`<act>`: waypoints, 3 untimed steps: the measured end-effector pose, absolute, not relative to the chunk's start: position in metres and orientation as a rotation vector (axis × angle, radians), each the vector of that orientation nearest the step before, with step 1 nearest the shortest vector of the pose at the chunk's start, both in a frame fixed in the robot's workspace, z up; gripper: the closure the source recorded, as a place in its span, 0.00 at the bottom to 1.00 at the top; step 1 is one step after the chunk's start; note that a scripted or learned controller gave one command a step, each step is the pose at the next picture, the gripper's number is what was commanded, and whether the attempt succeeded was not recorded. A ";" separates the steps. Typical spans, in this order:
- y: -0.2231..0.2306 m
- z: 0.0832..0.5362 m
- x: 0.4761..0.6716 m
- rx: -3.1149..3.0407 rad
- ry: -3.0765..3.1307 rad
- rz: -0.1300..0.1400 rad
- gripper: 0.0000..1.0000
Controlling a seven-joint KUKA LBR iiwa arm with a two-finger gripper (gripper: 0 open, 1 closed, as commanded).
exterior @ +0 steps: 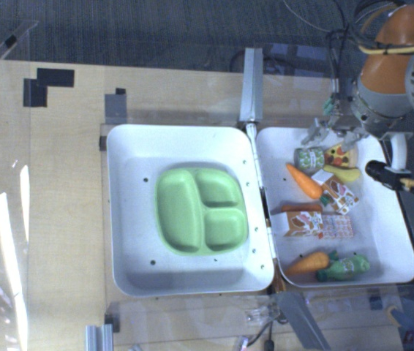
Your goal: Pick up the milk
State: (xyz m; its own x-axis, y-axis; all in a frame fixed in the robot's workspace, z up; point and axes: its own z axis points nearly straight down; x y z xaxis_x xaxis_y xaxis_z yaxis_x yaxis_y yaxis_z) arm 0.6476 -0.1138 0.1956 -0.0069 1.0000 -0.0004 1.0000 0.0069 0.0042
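Milk carton [319, 225] lies flat in the right bin [404, 258], just below a carrot [304, 182] and above a second carrot [309, 263] and green bottle [347, 267]. My gripper [333, 131] hangs over the bin's far edge, fingers spread, grasping nothing; green tray [201, 209] occupies the left bin [130, 269]

My arm [397, 57] reaches in from the right, orange band above the wrist, hand [331, 131] pointing down, fingers spread.

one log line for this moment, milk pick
stage: approach | gripper: over right bin's far end, above green can | milk carton: lying flat mid-bin, untouched | left bin: green tray
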 end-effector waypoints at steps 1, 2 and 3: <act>-0.179 0.168 0.595 2.235 2.200 0.003 0.00; -0.175 0.104 0.564 2.283 2.131 0.021 0.00; -0.174 0.116 0.567 2.277 2.130 0.029 1.00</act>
State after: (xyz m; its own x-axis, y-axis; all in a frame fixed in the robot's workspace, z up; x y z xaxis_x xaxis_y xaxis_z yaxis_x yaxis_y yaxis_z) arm 0.5670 -0.1743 0.1164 0.0667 0.9978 -0.0030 0.9973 -0.0666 0.0303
